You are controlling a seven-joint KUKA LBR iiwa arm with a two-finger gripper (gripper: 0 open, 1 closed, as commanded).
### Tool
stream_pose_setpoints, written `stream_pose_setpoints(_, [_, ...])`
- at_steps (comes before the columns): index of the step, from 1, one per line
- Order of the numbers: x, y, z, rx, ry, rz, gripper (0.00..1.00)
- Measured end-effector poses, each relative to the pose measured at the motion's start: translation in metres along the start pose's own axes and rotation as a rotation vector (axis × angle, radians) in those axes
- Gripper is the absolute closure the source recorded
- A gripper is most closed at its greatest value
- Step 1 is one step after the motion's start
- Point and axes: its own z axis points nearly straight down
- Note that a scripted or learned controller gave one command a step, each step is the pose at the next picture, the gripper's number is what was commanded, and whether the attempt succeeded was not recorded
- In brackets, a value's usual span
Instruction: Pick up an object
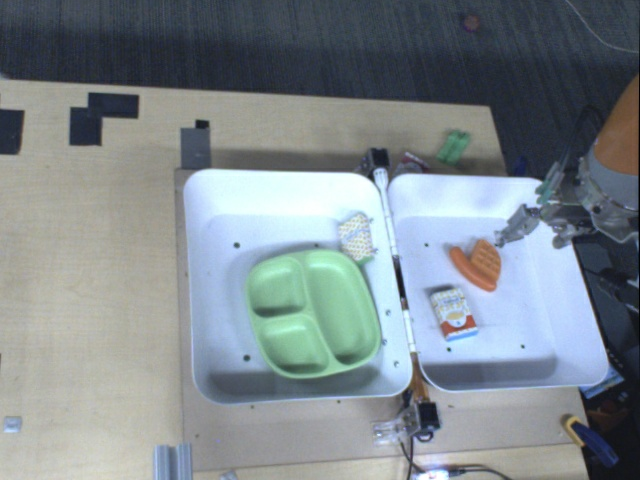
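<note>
Nearest the lens, the small carton (453, 313) sits in the right bin (540, 363), with the orange waffle toy (477, 265) just above it. That toy lies just left of the gripper (517, 226), long axis slanting down-right. Whether the jaws are apart, I cannot tell.

A green divided plate (314, 312) lay in the left bin (215, 268). Right of it, the gripper (527, 224) hovered beside an orange toy (477, 265) and a small carton (453, 312).
</note>
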Motion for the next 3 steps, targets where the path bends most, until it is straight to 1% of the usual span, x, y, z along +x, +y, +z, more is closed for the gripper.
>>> stream_pose_setpoints(1, [0.03, 0.008, 0.12, 0.001, 0.0, -0.001, 0.0])
stream_pose_setpoints(2, [0.03, 0.01, 0.108, -0.004, -0.001, -0.001, 1.0])
stream_pose_setpoints(3, [0.106, -0.068, 0.029, 0.0, 0.001, 0.0, 1.0])
